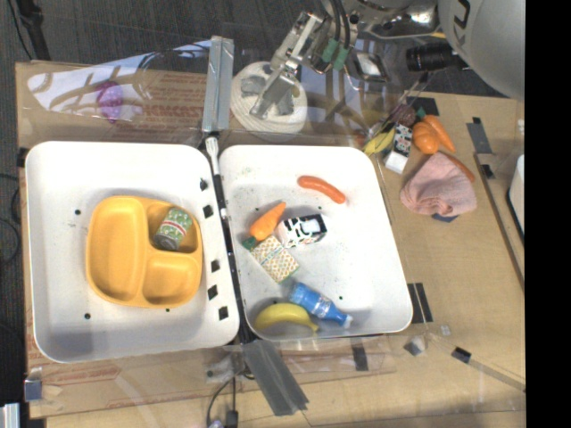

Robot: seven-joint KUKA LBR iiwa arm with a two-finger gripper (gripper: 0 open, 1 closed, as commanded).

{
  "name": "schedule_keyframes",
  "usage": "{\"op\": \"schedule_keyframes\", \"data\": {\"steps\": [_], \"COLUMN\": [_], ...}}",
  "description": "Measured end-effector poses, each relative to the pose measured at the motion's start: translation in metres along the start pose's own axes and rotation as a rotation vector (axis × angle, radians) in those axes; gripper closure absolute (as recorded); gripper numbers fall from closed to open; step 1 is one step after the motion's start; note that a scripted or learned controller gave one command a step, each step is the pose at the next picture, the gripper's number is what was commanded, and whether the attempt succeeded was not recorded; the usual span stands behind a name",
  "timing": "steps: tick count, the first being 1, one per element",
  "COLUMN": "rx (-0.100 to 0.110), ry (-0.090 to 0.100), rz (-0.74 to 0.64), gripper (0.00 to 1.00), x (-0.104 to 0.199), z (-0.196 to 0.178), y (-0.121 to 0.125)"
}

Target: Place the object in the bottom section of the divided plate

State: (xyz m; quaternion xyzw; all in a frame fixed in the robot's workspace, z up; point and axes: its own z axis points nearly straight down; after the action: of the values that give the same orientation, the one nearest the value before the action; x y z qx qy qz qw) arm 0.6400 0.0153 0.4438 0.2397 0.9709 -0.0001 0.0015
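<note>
The surface (464, 266) carries two shallow white bins side by side, the left bin (53, 319) at nine o'clock and the right bin (375, 239) toward the centre. The grey arm (482, 7) enters at one o'clock and stretches toward twelve, well above and behind both bins, its tool (268, 101) angled down toward eleven o'clock over a white roll of tape (245, 114) that sits beyond the right bin's far rim. Whether the tool is open or closed I cannot tell, and nothing is visibly held between its tips. In the left bin lies a yellow divided plate (120, 266); a small green-labelled can (175, 228) rests on its side in the plate's compartment at one o'clock. The right bin holds an orange sausage (320, 187) at twelve o'clock, a carrot (266, 220) touching a black-and-white cow toy (303, 229), a patterned sponge (274, 259) just below them, and at six o'clock a blue bottle (317, 304) beside a banana (284, 316). At three o'clock off the bins lies a pink cloth (437, 190).
</note>
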Motion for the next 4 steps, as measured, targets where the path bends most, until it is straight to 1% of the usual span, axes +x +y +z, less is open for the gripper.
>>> {"op": "schedule_keyframes", "data": {"steps": [4], "rx": [0.000], "ry": [0.000], "rz": [0.000], "gripper": [0.00], "x": [0.0000], "z": [0.0001], "y": [0.0000]}}
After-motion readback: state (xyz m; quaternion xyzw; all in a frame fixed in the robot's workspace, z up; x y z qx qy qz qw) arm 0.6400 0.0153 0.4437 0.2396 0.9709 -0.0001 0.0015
